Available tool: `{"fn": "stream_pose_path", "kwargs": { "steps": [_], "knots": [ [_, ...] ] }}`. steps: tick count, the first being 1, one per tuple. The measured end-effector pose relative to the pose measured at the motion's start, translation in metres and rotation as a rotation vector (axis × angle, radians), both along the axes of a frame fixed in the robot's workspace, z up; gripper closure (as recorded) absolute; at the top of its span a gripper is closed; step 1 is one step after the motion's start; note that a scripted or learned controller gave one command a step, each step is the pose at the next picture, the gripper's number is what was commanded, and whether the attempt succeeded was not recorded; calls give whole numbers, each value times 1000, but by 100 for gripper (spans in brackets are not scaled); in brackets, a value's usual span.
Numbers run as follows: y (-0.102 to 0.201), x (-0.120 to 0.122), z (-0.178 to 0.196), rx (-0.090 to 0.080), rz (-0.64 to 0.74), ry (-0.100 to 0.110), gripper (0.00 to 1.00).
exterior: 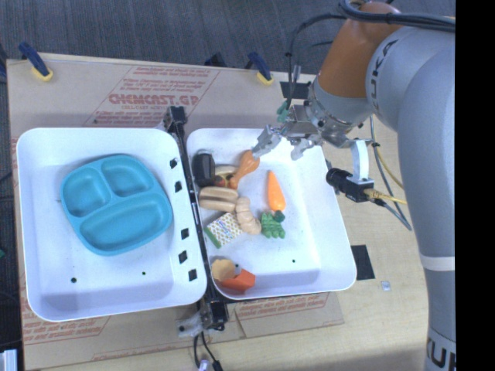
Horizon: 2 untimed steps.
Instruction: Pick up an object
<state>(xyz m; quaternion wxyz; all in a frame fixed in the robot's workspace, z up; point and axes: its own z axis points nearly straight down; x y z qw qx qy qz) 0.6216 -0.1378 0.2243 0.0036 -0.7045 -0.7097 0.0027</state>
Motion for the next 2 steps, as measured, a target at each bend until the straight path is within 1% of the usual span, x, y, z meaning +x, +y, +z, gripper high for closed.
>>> {"fn": "stream_pose_path", "kwargs": {
  "steps": [1, 2],
  "knots": [
    [-45, -16, -135, -1, -177, -2, 0],
    [-45, -16, -128, -1, -173, 5, 100]
  ]
}}
